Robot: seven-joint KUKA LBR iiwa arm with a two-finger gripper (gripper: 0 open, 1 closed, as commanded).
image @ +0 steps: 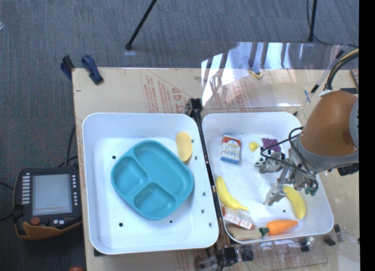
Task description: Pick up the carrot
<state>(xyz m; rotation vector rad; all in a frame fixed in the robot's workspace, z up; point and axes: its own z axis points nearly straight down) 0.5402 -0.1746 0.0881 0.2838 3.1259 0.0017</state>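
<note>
The orange carrot (281, 226) with a green tip lies flat near the front wall of the right bin (326, 220). My gripper (292, 192) hangs over that bin's right side, up and slightly right of the carrot and apart from it. Its two grey fingers (274, 196) stand spread wide, so it is open. The upper end of a yellow banana (297, 202) lies between and just below them. Nothing is lifted.
The right bin also holds a second banana (229, 193), a small carton (231, 149), a red-and-white packet (238, 220), a purple toy (269, 144) and a small yellow piece (253, 145). The left bin (96, 146) holds a blue divided plate (152, 179) and a yellow wedge (184, 145).
</note>
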